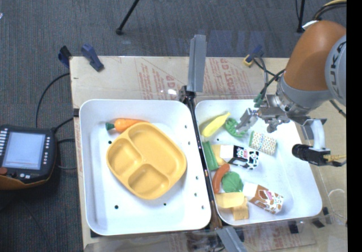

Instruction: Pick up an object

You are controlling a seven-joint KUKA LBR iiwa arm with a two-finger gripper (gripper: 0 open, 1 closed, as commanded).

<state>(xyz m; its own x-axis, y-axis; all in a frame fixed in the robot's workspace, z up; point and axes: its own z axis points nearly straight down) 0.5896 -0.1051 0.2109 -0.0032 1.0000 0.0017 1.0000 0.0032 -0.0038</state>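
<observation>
My gripper [259, 121] hangs over the back of the right bin [300, 183], its two fingers spread apart with nothing between them. One fingertip [246, 119] is next to a green leafy toy [232, 126]. A dotted pale box [263, 142] lies just in front of the gripper. Nearby are a yellow corn piece [215, 124], a black-and-white cow-print box [245, 156], a green cucumber [210, 155], a red-orange piece [219, 177], a green broccoli piece [232, 182], yellow blocks [233, 201] and a brown-and-white carton [266, 199].
The left bin [93, 189] holds a yellow divided plate [146, 159] and a carrot [125, 124] at its back. A grey post [197, 64] rises between the bins. A black cylinder [308, 153] juts over the right bin's right rim. A control pendant [22, 155] sits far left.
</observation>
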